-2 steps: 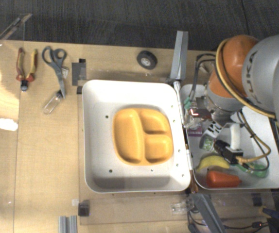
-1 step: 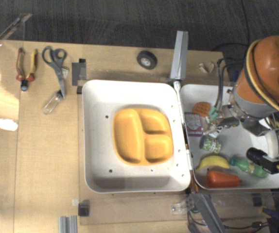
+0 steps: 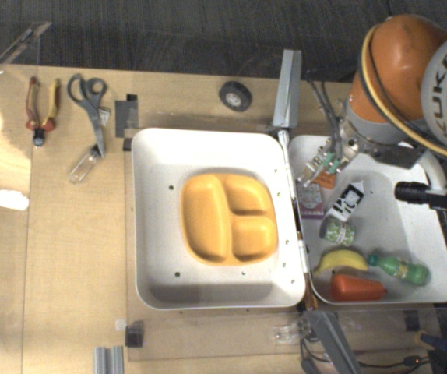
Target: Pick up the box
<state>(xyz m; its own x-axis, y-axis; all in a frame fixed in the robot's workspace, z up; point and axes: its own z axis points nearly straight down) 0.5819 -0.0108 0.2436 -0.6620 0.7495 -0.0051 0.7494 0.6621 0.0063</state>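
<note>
The box (image 3: pixel 349 199), a small black-and-white carton, lies tilted on the floor of the right bin (image 3: pixel 434 232), toward its upper left part, and nothing is lifting it. I judge that I am at the approach step, with the grasp yet to come. The gripper (image 3: pixel 326 164) hangs at the bin's upper left corner, just up and left of the box. From this slanted view I cannot tell whether it is released or clenched, and I see nothing held in it. The next move, as I read it, calls for shifting a little right and toward the bin's near side, lining up across the box's narrow width, then descending. Crowding is the trouble: a small orange item (image 3: pixel 325 181) sits right under the gripper, a clear packet (image 3: pixel 311 199) lies by the bin wall, and a green can (image 3: pixel 338 231) is touching or nearly touching the box's lower end, so a sloppy descent may catch the wrong thing. Farther down lie a banana (image 3: pixel 343 260), a red object (image 3: pixel 357 288) and a green bottle (image 3: pixel 399 269), well out of the way. The left bin (image 3: pixel 153 209) holds a yellow divided tray (image 3: pixel 229 216), and scissors (image 3: pixel 93 107) rest on the bench beyond.
</note>
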